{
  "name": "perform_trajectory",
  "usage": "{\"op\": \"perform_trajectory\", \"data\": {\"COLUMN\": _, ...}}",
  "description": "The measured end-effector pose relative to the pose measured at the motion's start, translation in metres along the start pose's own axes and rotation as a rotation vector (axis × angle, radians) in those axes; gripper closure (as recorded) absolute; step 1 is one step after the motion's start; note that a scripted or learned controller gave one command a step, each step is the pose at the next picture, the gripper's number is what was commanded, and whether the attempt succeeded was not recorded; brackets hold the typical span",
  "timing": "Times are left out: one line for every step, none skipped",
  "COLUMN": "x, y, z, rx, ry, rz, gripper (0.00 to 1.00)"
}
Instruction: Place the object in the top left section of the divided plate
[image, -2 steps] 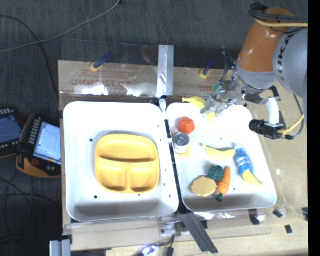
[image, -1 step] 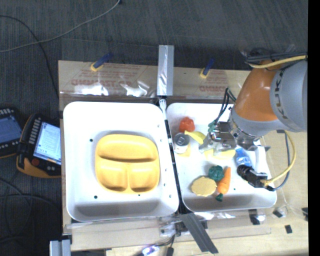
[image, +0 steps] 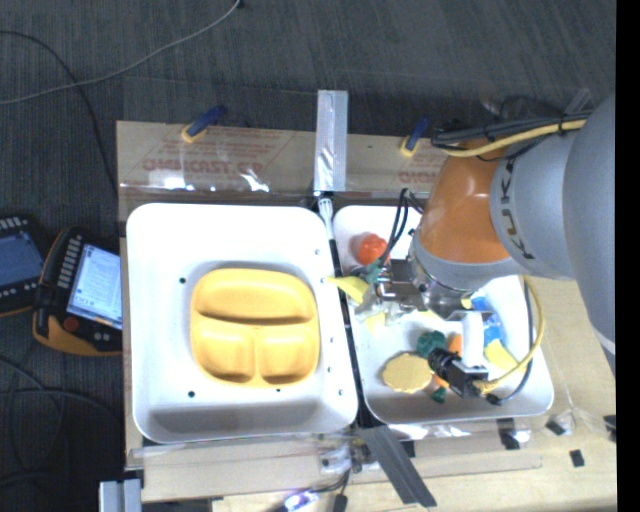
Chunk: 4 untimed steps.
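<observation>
A yellow divided plate (image: 255, 325) lies in the left bin (image: 160, 250), with one long section at the far side and two smaller ones at the near side; nothing rests in any of them. My gripper (image: 386, 288) hangs low over the left part of the right bin (image: 535, 395), below the orange wrist band. Just to its left a yellow object (image: 351, 288) lies by the bin's wall, touching or nearly touching the gripper. Behind it sits an orange-red round object (image: 371, 245).
The right bin also holds a tan round disc (image: 404, 373), a green item (image: 437, 347), and a blue and yellow piece (image: 492, 338), partly under cables. The ridge between the bins (image: 343, 330) runs beside the gripper. A handheld pendant (image: 80, 290) lies left of the bench.
</observation>
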<state>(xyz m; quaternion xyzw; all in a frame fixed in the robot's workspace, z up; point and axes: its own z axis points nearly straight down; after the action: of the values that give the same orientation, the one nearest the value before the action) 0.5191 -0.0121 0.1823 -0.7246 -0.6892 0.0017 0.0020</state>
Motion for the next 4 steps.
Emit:
{"op": "perform_trajectory", "data": {"x": 0.068, "y": 0.007, "z": 0.0, "rx": 0.0, "ry": 0.0, "rz": 0.013, "gripper": 1.0}}
{"op": "perform_trajectory", "data": {"x": -0.003, "y": -0.036, "z": -0.043, "rx": 0.0, "ry": -0.002, "rz": 0.074, "gripper": 1.0}}
{"op": "perform_trajectory", "data": {"x": -0.036, "y": 0.016, "z": -0.04, "rx": -0.001, "ry": -0.003, "rz": 0.352, "gripper": 1.0}}
{"op": "perform_trajectory", "data": {"x": -0.008, "y": 0.039, "z": -0.096, "rx": -0.002, "ry": -0.004, "rz": 0.164, "gripper": 1.0}}
